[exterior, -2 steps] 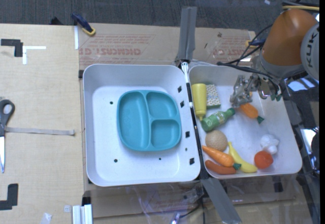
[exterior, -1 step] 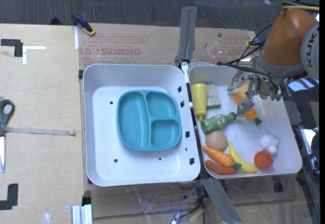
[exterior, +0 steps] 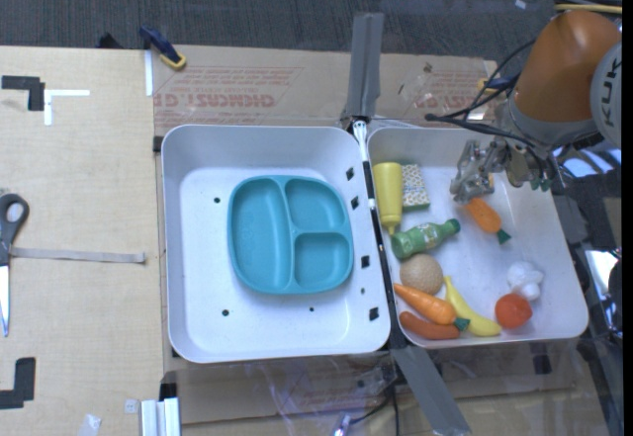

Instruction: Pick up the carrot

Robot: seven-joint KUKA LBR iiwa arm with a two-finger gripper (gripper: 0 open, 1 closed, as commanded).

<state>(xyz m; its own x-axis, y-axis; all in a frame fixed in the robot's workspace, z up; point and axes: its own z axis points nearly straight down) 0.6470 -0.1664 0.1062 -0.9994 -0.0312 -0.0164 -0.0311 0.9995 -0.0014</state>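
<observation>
A teal plastic divided plate [exterior: 291,234] lies in the left white bin [exterior: 188,325], and a yellow mustard bottle [exterior: 388,194] stands beside a green bottle [exterior: 423,237] in the right white bin [exterior: 564,325].

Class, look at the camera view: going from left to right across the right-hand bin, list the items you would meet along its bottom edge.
Carrot → banana → tomato. A sausage-like piece lies under the carrot, so it is left out of the order.

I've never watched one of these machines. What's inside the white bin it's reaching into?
The right bin holds two carrots, a yellow bottle, green bottle, banana, tomato and more. The gripper covers part of the upper carrot.
</observation>
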